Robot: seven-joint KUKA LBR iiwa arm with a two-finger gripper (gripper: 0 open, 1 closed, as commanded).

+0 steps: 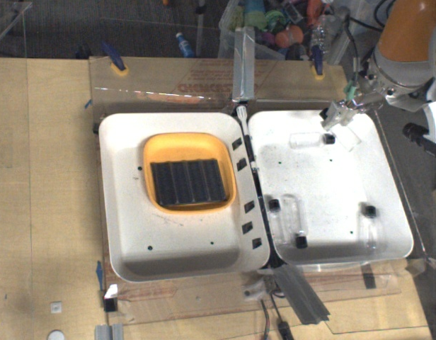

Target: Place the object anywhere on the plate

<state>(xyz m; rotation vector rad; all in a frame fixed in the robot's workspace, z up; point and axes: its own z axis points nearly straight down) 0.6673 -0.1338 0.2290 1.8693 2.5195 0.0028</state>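
Worktop (41, 190) is tan and carries two white bins side by side. Left bin (126, 239) holds the plate (188, 147): orange-yellow, rounded-square, sitting a bit above bin centre. A dark ribbed slab (187, 181) lies flat on the plate, inside the rim, covering most of its lower half. Right bin (331, 183) has several clear items with black caps: one near top centre (311, 140), one at lower left (285, 214), one at right edge (369, 222). Can't tell what they are. Arm (410, 20) enters from upper right, orange band visible. Pincer (340, 113) hovers over the right bin's top right corner, well apart from the plate. Can't tell whether the pincer is released or clenched; nothing visible in it. A tub of mixed coloured items (289, 6) sits behind the bins.
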